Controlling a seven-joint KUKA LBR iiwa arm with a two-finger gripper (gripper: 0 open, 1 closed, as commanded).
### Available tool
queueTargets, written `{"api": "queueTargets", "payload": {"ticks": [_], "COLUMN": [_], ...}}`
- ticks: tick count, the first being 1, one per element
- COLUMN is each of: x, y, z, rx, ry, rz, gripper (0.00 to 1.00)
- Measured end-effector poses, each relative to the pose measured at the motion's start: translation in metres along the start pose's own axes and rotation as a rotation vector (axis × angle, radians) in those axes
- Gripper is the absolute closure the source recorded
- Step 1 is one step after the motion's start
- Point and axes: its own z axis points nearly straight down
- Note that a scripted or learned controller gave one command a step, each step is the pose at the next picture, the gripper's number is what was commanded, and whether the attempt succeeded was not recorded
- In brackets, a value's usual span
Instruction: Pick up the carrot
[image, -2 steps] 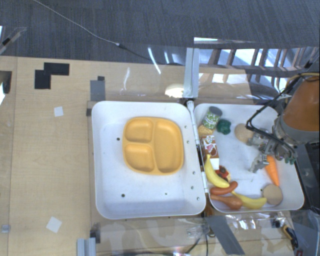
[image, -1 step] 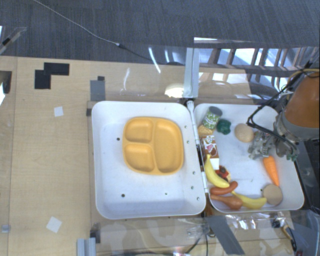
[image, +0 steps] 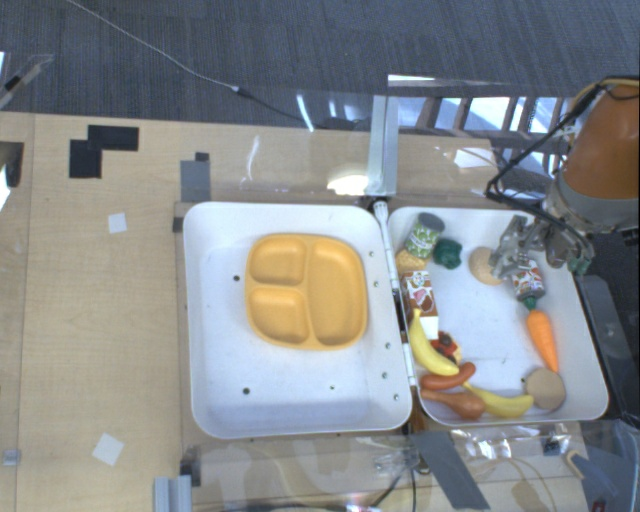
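Camera view: carrot (image: 542, 339) lies lengthwise, thick end toward claw (image: 522, 262).

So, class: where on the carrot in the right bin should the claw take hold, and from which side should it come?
Probably from above, at the thick upper half of the carrot. It lies flat, narrowing toward the potato, so close across its width. The claw is just above it in the camera view.

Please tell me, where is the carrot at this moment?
In the camera view, the carrot lies in the right bin, near its right wall, just below the tool and just above a round brownish item in the lower right corner.
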Motion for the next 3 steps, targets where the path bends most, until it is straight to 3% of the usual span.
{"api": "queueTargets", "payload": {"ticks": [1,2,3], "x": [0.049,0.02,0.04], "y": [-0.028,0.006,-0.027], "z": [0.074,-0.004,0.075], "rx": [0.001,0.001,-0.001], "ry": [0.001,-0.003,0.004], "rz": [-0.153,-0.256,-0.686], "gripper": [1.0,1.0,1.0]}}
